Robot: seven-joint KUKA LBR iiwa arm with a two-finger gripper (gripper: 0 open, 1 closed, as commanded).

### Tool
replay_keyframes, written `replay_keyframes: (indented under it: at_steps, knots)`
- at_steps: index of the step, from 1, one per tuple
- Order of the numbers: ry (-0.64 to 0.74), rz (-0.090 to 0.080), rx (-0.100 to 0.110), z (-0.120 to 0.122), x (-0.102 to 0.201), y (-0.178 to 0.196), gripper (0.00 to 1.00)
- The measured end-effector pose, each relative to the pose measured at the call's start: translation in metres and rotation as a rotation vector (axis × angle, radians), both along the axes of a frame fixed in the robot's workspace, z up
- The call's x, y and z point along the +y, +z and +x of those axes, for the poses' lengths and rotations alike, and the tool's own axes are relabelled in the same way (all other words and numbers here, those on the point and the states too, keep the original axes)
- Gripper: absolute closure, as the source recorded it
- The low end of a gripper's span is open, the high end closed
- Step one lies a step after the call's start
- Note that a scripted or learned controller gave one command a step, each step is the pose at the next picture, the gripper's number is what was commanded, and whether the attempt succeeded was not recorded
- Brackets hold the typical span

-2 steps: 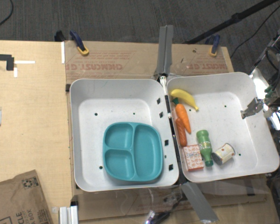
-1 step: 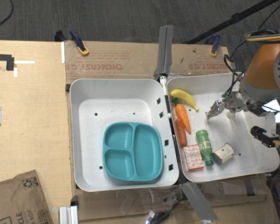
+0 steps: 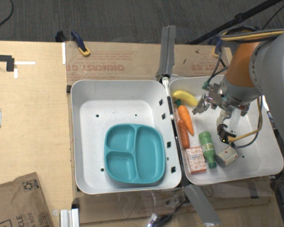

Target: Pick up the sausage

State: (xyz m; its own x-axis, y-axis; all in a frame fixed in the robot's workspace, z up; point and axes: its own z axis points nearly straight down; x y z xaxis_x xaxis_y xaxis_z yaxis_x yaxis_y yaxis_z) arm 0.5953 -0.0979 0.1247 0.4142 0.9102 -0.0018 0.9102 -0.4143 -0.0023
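Over the right bin [image 3: 270, 162], the gripper [image 3: 213, 104] hangs above the bin floor with nothing between its fingers.

Its fingers look spread apart, one prong reaching left toward the banana [image 3: 185, 97], which lies near the bin's upper left corner. Just below the banana, a carrot [image 3: 185, 120] lies along the left wall, and the sausage [image 3: 184, 138], a reddish-orange link, rests against that wall directly under the carrot, well apart from the gripper. A green bottle [image 3: 208, 148] lies to the sausage's right, with a small red-and-white box [image 3: 195, 159] beside it and a grey block [image 3: 226, 157] on its other side. A teal divided plate [image 3: 135, 153] sits in the left bin [image 3: 85, 103].
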Motion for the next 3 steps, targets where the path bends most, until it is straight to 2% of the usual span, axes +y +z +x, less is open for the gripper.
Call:
replay_keyframes:
  at_steps: [1,2,3]
  knots:
    - [-0.09,0.001,0.002,-0.118,0.049,0.066,0.0]
    - [-0.071,0.0,0.001,-0.109,0.068,0.066,0.0]
    - [-0.085,0.0,0.003,-0.118,0.095,0.066,0.0]
